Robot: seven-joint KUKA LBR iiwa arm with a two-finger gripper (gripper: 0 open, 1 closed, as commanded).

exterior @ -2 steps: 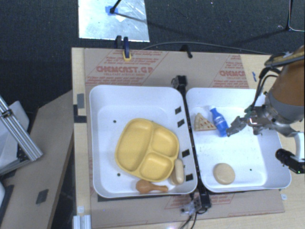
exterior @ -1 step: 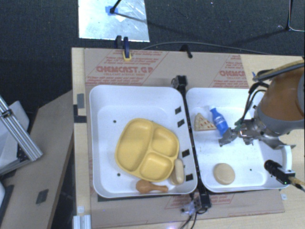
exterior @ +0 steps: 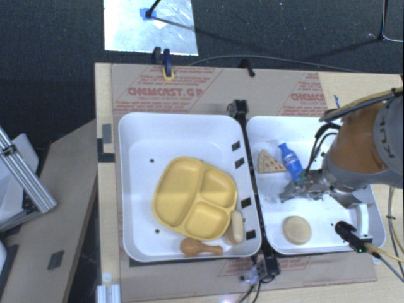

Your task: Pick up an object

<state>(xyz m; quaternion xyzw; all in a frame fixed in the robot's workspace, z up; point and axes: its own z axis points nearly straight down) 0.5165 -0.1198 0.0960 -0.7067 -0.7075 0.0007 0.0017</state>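
Floor: dark speckled carpet (exterior: 50,49) around the bench, with a shiny silver sheet (exterior: 150,16) lying on it beyond the bench's far edge.
Far left: a slanted metal rail (exterior: 25,175) over a grey surface, beside the bench's left edge.
Bench: a pale board (exterior: 214,84) printed with red lettering, carrying both bins; a small blue and yellow clamp (exterior: 165,62) sits on its far edge.
Left bin (exterior: 136,137): white and shallow. A yellow divided tray (exterior: 194,197) lies in its middle. A tan drumstick-shaped toy (exterior: 201,247) rests along the near edge, and a pale bread-like piece (exterior: 236,226) sits by the near right corner, touching the tray.
Divider: a dark bar (exterior: 247,169) with black clips runs where the two bins meet.
Right bin (exterior: 278,126): a tan wedge (exterior: 271,163) near the left wall, a blue bottle (exterior: 290,160) just beside it, and a round beige disc (exterior: 297,229) near the near edge.
Gripper (exterior: 297,190): low over the right bin's middle, just near-side of the blue bottle. Whether the jaws are parted or closed, I cannot tell.
Arm (exterior: 363,144): grey with an orange band, entering over the right bin's right edge.
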